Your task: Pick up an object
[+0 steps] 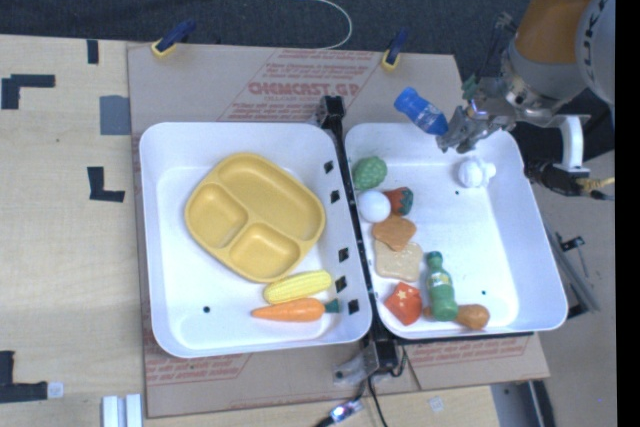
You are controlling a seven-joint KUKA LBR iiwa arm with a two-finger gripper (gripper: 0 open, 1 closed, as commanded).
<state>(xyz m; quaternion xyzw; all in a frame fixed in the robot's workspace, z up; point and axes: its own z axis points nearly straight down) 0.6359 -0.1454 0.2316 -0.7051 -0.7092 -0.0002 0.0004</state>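
Observation:
My gripper (455,137) hangs over the far edge of the right bin (530,245), reaching in from the upper right. A blue bottle-like object (419,111) lies slantwise across the bin's far rim, and its right end meets the gripper's tip. Whether it is held is unclear. A white ball (472,173) sits just below the gripper on the bin floor. Along the bin's left side lie a green item (368,171), a white egg (373,206), a brown piece (395,233), a bread slice (398,262), a green bottle (437,283), a red piece (403,302) and an orange-brown item (473,317).
The left bin (160,215) holds a yellow divided tray (254,214), a corn cob (297,287) and a carrot (290,312). A black divider (345,215) runs between the bins. The right half of the right bin's floor is bare white.

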